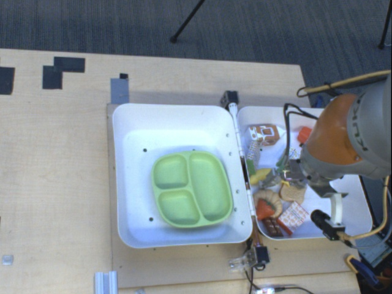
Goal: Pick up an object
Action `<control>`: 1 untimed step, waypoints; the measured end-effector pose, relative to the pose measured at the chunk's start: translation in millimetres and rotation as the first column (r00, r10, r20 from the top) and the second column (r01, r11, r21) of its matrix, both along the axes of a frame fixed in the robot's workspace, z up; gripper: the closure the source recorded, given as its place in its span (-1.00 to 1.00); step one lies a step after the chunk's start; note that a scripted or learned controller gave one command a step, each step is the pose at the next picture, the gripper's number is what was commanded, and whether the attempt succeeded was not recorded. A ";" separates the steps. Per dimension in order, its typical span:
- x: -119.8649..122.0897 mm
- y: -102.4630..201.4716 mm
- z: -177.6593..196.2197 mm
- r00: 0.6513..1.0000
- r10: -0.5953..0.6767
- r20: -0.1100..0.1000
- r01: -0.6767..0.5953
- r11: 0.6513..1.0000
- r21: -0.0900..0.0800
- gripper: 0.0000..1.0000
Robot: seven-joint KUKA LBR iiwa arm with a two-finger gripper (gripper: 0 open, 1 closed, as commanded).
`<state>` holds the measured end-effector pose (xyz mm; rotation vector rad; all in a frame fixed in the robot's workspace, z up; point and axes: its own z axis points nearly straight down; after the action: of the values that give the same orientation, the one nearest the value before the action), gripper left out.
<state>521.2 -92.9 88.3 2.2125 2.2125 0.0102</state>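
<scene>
The right white bin (pixel 361 216) holds a heap of small objects. Among them are a brown packet (pixel 267 133), a yellow piece (pixel 260 176), a tan piece (pixel 293 192), a red-orange item (pixel 264 209), a red-and-white packet (pixel 295 215) and a dark bar (pixel 273 228). My gripper (pixel 285 174) is down in this bin, over the middle of the heap, just above the tan piece and right of the yellow one. The orange wrist band (pixel 331 136) and grey arm hide the bin's right half. I see nothing lifted off the heap.
The left white bin (pixel 131 164) bears a green three-compartment plate (pixel 192 188). A small orange object (pixel 304 134) lies at the back of the right bin. A black clamp (pixel 229 97) sits between the bins at the back, and cables (pixel 254 259) lie at the front.
</scene>
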 end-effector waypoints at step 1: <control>2.4 -0.4 11.8 1.000 0.000 0.006 0.000 1.000 -0.001 1.00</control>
<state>523.6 -93.3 100.1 2.2081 2.2091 0.0158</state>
